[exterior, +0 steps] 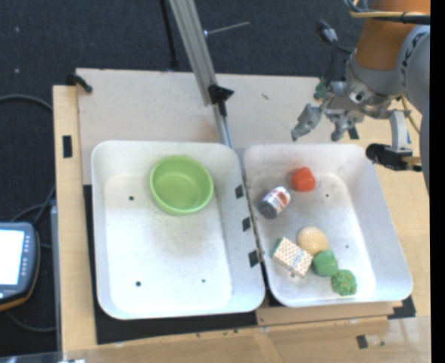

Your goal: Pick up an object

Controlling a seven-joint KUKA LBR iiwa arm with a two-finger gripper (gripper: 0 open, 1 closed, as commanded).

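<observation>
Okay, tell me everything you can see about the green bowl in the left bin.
The green bowl is a round, light-green dish, plastic by its look, standing upright with its mouth open and nothing visible inside. It sits in the upper middle of the left bin, resting on the bin's floor, apart from the walls.

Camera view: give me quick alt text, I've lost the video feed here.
The gripper hangs open and holding nothing above the back rim of the right bin, which holds a red object, a small can, a patterned box, a yellowish ball and two green objects. A green bowl sits in the left bin.
</observation>
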